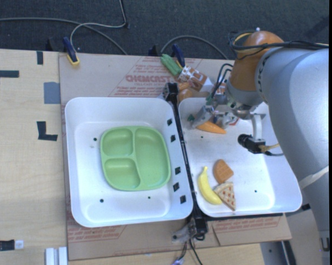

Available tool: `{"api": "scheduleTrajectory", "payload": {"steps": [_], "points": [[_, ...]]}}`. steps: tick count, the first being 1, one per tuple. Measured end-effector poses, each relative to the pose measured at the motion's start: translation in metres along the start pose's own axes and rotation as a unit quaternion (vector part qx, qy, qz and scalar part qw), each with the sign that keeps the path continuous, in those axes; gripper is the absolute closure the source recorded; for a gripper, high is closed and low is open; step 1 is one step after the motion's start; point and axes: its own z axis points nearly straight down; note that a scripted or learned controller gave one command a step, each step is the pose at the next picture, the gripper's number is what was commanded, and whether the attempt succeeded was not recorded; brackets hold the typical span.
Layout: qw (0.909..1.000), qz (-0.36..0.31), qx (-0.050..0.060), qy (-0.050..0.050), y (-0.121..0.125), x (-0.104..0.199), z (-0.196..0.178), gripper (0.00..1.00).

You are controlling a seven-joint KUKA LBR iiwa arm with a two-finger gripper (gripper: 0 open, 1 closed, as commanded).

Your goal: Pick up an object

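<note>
In the right bin (265, 189), an orange carrot-shaped piece (211, 127) lies near the far left corner. My gripper (208, 115) hangs right over it, touching or nearly touching its top. Toward the bin's front lie a yellow banana (207, 187), an orange-brown nugget (223, 170) and a tan pizza-like wedge (227, 196), all close together and well apart from the gripper.
The left bin (83, 148) holds a green divided plate (135, 158). Behind the bins, on the cardboard, lie a green item (171, 65), a waffle-like piece (193, 79) and a brown piece (185, 91). A black divider (177, 142) separates the bins.
</note>
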Motion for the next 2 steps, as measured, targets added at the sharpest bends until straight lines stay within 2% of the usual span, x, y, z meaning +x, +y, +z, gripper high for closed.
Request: {"api": "scheduleTrajectory", "payload": {"steps": [1, 2], "points": [[1.0000, -0.001, -0.001, -0.001, 0.000, 0.000, -0.010, 1.00], [1.0000, 0.000, -0.002, 0.001, -0.043, 0.061, -0.100, 1.00]]}}
